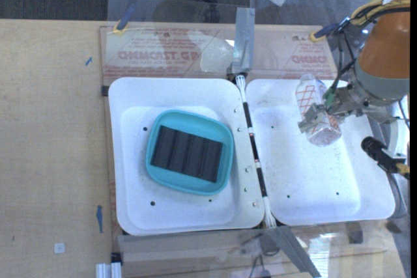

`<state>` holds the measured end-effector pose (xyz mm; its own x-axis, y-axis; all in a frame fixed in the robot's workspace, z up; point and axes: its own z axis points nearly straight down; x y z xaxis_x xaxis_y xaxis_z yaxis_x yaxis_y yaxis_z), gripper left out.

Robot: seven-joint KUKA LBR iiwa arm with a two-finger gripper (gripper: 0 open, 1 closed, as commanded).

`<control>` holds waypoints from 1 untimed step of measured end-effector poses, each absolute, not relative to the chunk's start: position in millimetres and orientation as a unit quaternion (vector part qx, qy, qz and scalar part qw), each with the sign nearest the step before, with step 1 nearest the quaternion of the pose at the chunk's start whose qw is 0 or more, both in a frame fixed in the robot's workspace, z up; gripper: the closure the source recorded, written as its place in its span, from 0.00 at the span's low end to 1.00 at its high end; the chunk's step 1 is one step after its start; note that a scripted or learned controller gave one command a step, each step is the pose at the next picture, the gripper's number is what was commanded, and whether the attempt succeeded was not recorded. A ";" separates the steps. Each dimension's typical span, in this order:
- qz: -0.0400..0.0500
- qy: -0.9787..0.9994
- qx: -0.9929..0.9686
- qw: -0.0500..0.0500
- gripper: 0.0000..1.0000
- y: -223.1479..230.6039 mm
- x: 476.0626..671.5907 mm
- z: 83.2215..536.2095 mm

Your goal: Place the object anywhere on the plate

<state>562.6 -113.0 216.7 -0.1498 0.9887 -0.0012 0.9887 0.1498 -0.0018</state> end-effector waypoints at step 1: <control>0.001 -0.758 -0.652 0.000 0.00 -113.1 562.8 217.3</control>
<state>562.8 -113.1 217.3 -0.1495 0.9888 -0.0016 0.9888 0.1495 -0.0005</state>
